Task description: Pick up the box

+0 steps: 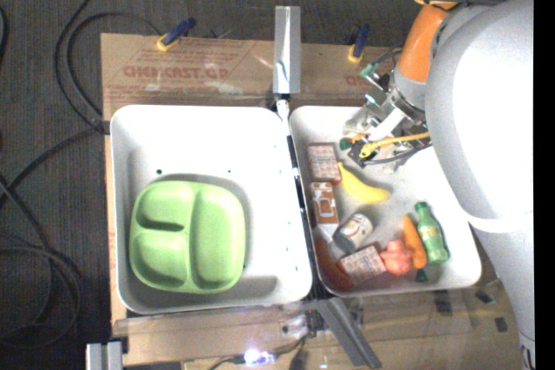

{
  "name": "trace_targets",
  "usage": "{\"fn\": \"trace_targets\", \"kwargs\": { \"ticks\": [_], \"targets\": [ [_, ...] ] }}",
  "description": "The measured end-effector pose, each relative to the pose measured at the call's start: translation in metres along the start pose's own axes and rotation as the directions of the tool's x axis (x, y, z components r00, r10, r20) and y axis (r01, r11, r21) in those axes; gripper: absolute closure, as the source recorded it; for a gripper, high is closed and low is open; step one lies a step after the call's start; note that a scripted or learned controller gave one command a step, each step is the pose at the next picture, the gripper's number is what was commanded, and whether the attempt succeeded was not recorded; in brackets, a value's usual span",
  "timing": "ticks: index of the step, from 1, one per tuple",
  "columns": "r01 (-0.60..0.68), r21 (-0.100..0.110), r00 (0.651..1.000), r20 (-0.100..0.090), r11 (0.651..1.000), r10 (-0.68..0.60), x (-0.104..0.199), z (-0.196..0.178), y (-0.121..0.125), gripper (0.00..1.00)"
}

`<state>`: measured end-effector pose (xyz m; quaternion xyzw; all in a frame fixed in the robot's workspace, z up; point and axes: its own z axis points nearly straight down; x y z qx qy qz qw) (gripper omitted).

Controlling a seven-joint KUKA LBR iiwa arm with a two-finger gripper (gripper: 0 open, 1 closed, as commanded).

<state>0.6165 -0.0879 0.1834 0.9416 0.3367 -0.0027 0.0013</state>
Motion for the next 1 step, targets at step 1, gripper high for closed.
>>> {"fn": "trace_targets", "kwargs": {
  "ticks": [1],
  "targets": [
    [0.005, 0.002, 1.000, 0.001, 1.000, -0.005, -0.0566, 0.0011, -0.0691, 0.00]
  ]
}}
